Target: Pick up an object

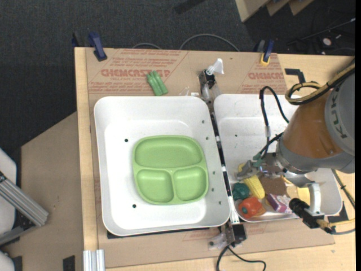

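While the grey-and-orange arm (316, 134) reaches into the right shallow white bin (237, 123), its hand (260, 168) hangs low above a cluster of small toys; its opening cannot be told. Counted: one yellow piece (254, 186), one red-orange (251, 208), one teal (241, 191), one purple (276, 202). One green three-compartment plastic tray (169, 169) lies in the left bin (113, 123).

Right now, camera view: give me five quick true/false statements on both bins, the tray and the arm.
1. The green tray lies in the left bin. True.
2. The tray has three compartments. True.
3. The small toys sit in the far corner of the right bin. False: they are bunched at its near end.
4. The arm hangs over the left bin. False: it is over the right bin.
5. A green clip lies on the board beyond the left bin. True.
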You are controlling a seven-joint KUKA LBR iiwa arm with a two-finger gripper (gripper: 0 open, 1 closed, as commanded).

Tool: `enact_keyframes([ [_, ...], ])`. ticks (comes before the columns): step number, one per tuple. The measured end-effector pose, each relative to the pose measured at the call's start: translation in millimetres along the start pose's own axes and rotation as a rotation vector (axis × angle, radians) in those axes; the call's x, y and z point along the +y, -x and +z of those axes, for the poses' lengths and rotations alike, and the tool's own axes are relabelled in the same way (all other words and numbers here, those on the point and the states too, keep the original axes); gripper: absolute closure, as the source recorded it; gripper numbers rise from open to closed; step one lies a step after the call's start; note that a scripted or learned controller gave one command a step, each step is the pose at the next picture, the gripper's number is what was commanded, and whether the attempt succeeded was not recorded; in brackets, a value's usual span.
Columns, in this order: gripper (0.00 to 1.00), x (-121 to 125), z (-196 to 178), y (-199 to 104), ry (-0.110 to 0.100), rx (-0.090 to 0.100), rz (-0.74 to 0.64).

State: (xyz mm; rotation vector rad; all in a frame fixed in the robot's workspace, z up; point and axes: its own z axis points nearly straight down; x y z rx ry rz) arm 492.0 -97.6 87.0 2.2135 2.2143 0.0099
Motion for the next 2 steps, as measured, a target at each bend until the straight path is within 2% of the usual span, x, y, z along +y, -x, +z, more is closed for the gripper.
enact_keyframes([
  [1, 1.00, 2, -13, 2, 0.008, -0.005, 0.002],
  [2, 1.00, 56, -103, -51, 0.001, 0.004, -0.008],
])
